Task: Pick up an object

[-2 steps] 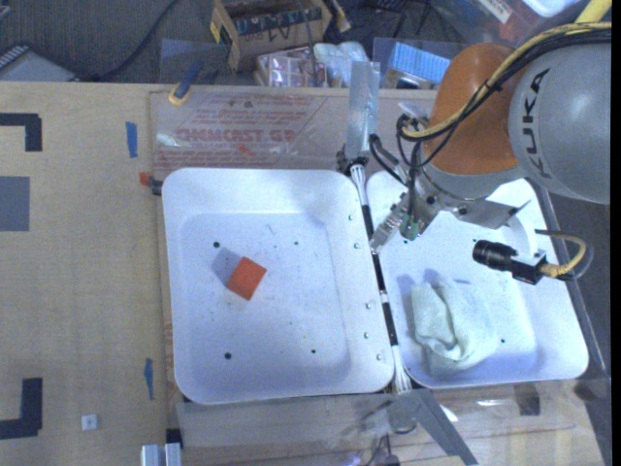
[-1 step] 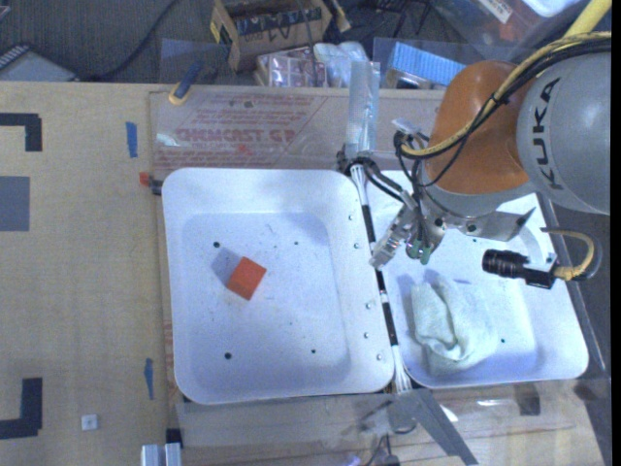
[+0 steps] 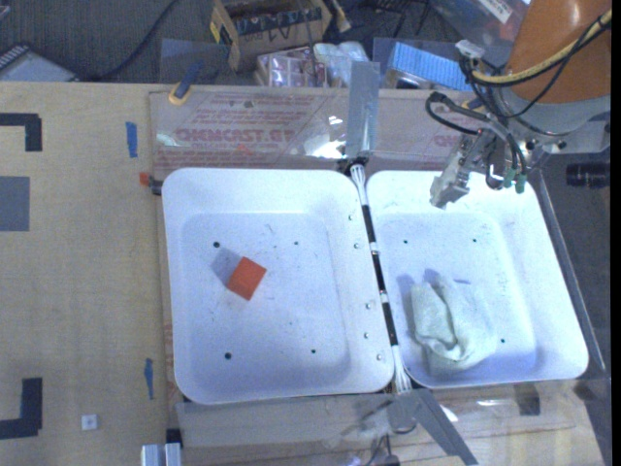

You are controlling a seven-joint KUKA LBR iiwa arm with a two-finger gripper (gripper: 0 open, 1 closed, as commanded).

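Viewing: we look down at a slant on two shallow white bins set side by side on a pale wooden tabletop (image 3: pixel 78 289).
Arm: we see it entering from the upper right, its orange band (image 3: pixel 558 27) above the wrist, with cables looping round the wrist.
Hand: we place the hand (image 3: pixel 448 190) above the far edge of the right bin (image 3: pixel 553 260), angled down and to the left. Nothing lies between its fingers that we can see; how far apart they stand we cannot tell, as the tip is small and blurred.
Left bin (image 3: pixel 194 212): we note an orange block (image 3: pixel 247 278) left of centre, resting on the floor of the bin, with a small grey patch touching its upper-left corner.
Right bin contents: we note a crumpled white cloth (image 3: pixel 448 323) in the near half, close to the divider between the bins.
Separation: we record the hand well apart from the cloth, and further still from the block, which sits in the other bin.
Surroundings: we see a clear plastic sheet with red lettering (image 3: pixel 252 129) behind the bins, blue tape marks (image 3: pixel 131 139) on the tabletop, and clutter beyond the far edge.
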